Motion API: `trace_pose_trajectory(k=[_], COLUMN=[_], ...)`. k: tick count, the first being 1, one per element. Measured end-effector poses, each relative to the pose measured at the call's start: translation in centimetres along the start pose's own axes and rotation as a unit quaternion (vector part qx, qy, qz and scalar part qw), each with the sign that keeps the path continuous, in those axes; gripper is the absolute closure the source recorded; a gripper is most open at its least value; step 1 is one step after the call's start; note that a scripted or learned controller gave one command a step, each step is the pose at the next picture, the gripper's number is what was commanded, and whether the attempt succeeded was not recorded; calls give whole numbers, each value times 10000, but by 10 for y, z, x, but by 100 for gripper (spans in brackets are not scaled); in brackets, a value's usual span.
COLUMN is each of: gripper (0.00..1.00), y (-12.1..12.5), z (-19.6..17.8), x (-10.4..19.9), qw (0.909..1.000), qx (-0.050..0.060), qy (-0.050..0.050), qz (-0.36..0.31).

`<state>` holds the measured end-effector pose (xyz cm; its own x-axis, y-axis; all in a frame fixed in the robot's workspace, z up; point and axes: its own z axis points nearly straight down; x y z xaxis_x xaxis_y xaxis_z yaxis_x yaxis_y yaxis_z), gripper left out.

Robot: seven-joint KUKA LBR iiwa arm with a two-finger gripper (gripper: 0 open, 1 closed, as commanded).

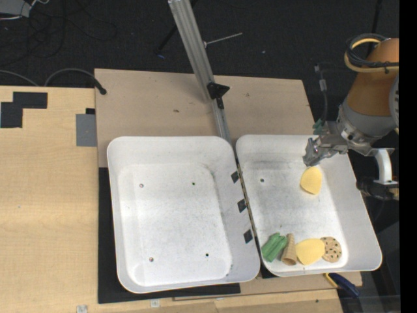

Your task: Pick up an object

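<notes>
My gripper [314, 155] hangs over the upper right part of the right bin [277, 165], on the grey arm with its orange band that comes in from the right. A yellow wedge-shaped piece [311, 180] sits directly below the gripper's tip, touching it or nearly so; I cannot tell whether it is held or lies on the bin floor. Along the front of the right bin lie a green piece [275, 246], a tan cone [288, 248], a second yellow piece [310, 251] and a chocolate-chip cookie [331, 248].
The left bin [172, 210] lies beside the right one, with black clips on the shared rim. A slanted aluminium bar [195, 51] rises behind the bins. Cables hang off the arm at the right.
</notes>
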<state>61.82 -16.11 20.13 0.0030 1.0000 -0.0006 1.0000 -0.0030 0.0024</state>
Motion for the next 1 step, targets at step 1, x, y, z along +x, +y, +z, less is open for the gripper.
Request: trace_pose_trajectory(k=[1], gripper=[100], y=[-8], z=[-48], x=[-1], qw=[10000], qx=[-3], qy=[-1], qz=[0])
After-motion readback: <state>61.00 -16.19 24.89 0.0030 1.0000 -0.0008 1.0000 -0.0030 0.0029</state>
